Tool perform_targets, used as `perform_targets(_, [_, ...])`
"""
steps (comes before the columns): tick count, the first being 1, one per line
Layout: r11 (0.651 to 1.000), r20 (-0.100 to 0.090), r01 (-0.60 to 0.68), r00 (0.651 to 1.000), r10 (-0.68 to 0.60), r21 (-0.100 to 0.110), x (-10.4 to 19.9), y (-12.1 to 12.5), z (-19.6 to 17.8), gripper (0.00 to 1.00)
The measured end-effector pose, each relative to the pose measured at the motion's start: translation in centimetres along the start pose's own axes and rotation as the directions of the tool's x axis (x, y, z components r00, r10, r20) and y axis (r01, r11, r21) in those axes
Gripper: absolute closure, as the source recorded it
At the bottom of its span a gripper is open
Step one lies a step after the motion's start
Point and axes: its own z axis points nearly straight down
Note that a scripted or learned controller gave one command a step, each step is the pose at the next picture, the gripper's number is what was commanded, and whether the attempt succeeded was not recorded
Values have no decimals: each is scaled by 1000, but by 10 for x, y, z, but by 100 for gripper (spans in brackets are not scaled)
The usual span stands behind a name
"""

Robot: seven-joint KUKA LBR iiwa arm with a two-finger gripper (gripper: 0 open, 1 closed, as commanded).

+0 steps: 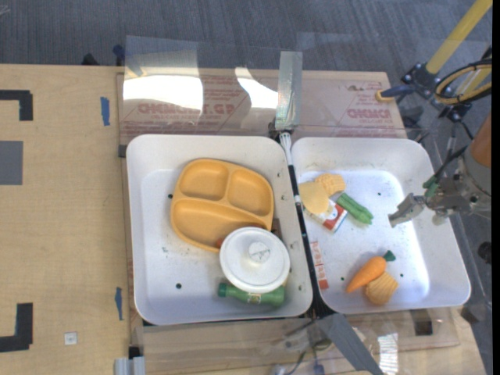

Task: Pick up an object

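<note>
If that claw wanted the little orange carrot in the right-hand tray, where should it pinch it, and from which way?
Probably across the middle of the carrot, coming straight down. It lies flat and slanted, green tip up-right, so fingers closing across its narrow width should fit. Its lower end touches a tan ridged piece, so pinching nearer the green end avoids that. The gripper sits above it, by the right bin edge.
</note>
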Motion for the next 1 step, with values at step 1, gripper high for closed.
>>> perform_targets(1, [975,2,223,975,-223,-3,21,71,12,0])
